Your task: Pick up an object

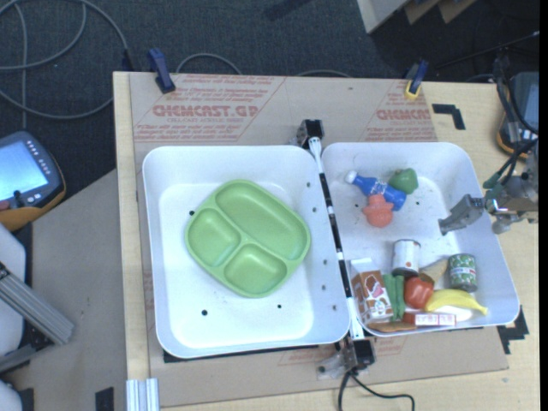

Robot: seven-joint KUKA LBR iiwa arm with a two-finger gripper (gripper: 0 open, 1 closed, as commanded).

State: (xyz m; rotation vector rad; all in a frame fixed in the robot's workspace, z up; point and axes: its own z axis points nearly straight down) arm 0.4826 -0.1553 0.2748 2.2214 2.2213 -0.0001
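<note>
Over the right bin's (462, 157) right rim hung the gripper (458, 217); couldn't tell if fingers were apart or together; green can (462, 271) just below it; banana (456, 301) beyond that.

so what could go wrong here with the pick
1. The toys in the right bin are packed tight at its near end: the banana, tomato, can and box touch or nearly touch, so a grab there may catch two or knock one aside.
2. The gripper sits at the bin's right wall and could clip the rim on descent.
3. The bottle lies beside a green toy and may roll away.
</note>
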